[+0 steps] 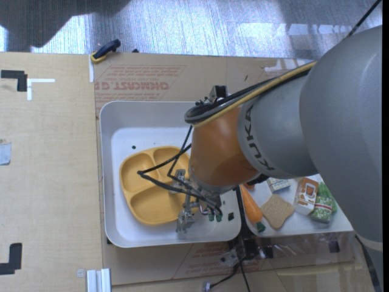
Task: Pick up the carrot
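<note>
Meanwhile the carrot (251,206) lies beside toast (278,211) and cartons (307,196); end effector (185,219) grip state unclear.

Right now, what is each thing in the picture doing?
Carrot: lying in the right bin, not picked up.
Yellow plate: lying flat in the left bin, nothing on the parts that show.
Bread slice: lying flat beside the carrot.
Gripper: low over the left bin at the plate's edge, away from the carrot.

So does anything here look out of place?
Yes: the gripper hangs over the left bin beside the yellow plate, while the carrot lies in the right bin.
</note>
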Tool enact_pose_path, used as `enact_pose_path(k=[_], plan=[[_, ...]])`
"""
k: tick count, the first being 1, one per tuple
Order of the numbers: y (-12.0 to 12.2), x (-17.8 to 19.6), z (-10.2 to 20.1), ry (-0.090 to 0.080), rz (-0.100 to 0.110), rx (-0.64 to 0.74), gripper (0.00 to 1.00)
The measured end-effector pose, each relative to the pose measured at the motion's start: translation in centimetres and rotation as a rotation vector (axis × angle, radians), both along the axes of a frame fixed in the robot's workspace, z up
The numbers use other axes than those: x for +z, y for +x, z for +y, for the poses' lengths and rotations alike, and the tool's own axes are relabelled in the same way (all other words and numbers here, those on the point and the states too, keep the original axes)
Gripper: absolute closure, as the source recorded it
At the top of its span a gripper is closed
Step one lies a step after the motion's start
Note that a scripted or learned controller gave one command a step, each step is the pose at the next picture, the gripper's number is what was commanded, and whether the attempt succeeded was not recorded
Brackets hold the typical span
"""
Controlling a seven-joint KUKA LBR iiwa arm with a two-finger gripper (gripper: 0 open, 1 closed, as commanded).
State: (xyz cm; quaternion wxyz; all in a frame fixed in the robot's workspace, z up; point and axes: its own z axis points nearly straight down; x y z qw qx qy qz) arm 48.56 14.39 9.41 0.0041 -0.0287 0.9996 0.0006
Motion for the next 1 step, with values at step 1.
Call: enact_pose_path(k=[1], plan=[[1.82,9.98,6.18,0.000,0.005,-0.074,0.00]])
